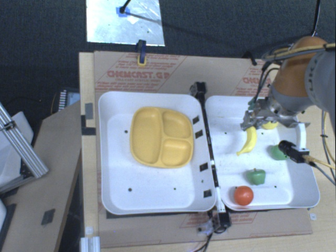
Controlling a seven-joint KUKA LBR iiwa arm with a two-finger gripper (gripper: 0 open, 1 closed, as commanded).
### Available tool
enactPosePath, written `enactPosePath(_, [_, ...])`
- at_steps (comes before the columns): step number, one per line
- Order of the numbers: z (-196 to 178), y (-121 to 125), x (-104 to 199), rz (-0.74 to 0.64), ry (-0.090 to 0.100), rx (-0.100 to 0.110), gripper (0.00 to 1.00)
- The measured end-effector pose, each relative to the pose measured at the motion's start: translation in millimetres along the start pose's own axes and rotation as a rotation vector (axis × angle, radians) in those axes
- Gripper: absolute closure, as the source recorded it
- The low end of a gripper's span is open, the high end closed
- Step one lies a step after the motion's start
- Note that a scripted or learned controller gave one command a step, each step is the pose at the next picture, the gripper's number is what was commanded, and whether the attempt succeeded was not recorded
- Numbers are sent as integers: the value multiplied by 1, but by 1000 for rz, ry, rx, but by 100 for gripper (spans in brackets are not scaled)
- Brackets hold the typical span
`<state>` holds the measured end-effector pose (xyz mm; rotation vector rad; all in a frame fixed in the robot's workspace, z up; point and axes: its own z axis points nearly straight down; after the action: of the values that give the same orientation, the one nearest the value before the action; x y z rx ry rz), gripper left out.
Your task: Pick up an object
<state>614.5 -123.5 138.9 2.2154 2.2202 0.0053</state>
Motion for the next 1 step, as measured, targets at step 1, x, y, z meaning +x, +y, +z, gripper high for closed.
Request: enactPosePath(1, [-45, -4, -2, 1, 0, 0, 100])
